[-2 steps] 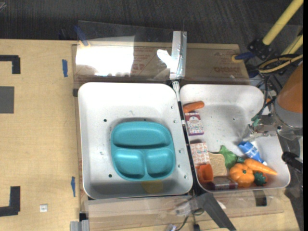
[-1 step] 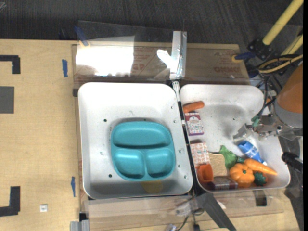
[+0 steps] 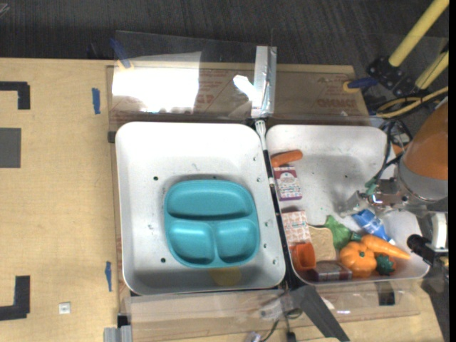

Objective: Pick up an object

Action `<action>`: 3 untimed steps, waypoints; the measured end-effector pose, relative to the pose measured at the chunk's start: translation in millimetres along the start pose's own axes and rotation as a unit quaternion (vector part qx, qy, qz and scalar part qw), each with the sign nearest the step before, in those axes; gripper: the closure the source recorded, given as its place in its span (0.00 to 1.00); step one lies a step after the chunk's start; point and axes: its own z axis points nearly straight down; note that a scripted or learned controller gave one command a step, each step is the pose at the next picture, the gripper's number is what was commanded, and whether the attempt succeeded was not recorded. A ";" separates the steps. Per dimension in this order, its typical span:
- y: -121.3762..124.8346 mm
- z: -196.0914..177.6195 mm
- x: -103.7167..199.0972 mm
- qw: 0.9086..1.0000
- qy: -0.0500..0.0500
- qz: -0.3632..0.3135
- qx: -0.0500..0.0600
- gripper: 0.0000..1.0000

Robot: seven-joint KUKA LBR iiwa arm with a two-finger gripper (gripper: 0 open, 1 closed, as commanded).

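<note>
The right bin (image 3: 335,144) holds several toy foods along its left and front sides. An orange sausage (image 3: 286,157) lies at the back left, with a purple and white carton (image 3: 288,184) and a patterned box (image 3: 294,226) in front of it. Near the front are an orange cup (image 3: 304,255), a toast slice (image 3: 324,244), a green piece (image 3: 338,230), an orange pumpkin (image 3: 358,259) and a carrot (image 3: 385,248). My gripper (image 3: 362,204) hangs low over the bin's right half, just above a blue and white object (image 3: 370,224).
The left bin (image 3: 142,191) holds a teal divided plate (image 3: 211,221). A clear plastic sheet (image 3: 185,84) and a metal post (image 3: 263,77) stand behind the bins. The arm's orange band (image 3: 431,148) and cables (image 3: 410,98) crowd the right edge.
</note>
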 end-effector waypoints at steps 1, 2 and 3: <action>1.8 -11.9 -1.6 1.000 -0.002 0.001 -0.004 1.00; -20.9 -79.1 7.7 0.995 -0.003 -0.100 0.000 1.00; -21.5 -77.8 7.9 0.995 -0.003 -0.100 0.001 0.00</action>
